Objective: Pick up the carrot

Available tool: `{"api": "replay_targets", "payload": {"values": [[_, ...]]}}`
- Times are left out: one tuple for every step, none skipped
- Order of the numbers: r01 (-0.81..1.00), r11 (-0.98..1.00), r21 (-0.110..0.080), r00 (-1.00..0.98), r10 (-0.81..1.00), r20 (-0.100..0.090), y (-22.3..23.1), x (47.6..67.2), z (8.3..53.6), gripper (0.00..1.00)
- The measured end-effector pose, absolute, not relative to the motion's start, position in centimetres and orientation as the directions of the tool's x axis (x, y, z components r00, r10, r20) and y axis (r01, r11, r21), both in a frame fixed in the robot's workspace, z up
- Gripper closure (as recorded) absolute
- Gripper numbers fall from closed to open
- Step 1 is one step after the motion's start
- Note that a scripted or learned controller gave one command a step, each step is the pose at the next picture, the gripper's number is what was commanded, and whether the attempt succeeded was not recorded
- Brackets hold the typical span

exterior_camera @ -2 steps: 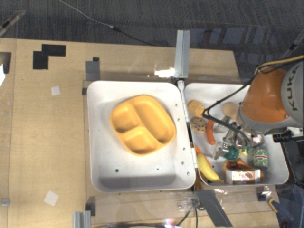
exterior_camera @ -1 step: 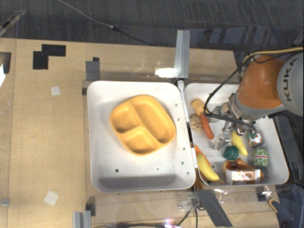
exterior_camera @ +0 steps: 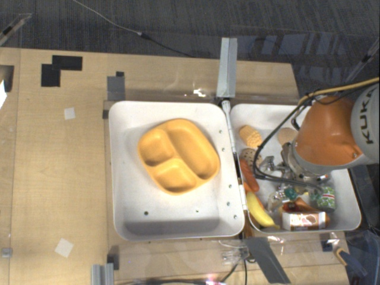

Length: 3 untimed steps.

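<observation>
The carrot (exterior_camera: 250,178) is a slim orange-red piece lying along the left wall of the right bin (exterior_camera: 351,214), just above a yellow banana (exterior_camera: 259,210). My gripper (exterior_camera: 284,186) hangs low over the middle of that bin, under the arm's orange band (exterior_camera: 325,135), a little to the right of the carrot. Nothing shows the carrot in its grasp. The wrist and cables hide the gripper's tips.
The right bin also holds a tan waffle-like cone (exterior_camera: 251,137), a small bottle with a red label (exterior_camera: 303,220) and a green packet (exterior_camera: 324,198). The left bin (exterior_camera: 127,218) bears a yellow divided plate (exterior_camera: 178,155). A metal divider post (exterior_camera: 226,67) stands between the bins.
</observation>
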<state>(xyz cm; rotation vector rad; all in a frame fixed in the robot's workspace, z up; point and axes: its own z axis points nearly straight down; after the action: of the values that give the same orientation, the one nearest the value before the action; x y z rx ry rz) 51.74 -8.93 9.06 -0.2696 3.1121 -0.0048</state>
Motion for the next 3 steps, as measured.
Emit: {"api": "replay_targets", "payload": {"values": [[-0.513, 0.858, -0.011, -0.858, -0.513, -0.01, -18.0, 58.9, 8.9, 0.0], [-0.541, 0.841, -0.008, -0.841, -0.541, -0.011, -18.4, 63.8, 8.9, 0.0], [-0.522, 0.853, -0.007, -0.853, -0.522, -0.014, -12.1, 67.3, 9.0, 0.0]]}}
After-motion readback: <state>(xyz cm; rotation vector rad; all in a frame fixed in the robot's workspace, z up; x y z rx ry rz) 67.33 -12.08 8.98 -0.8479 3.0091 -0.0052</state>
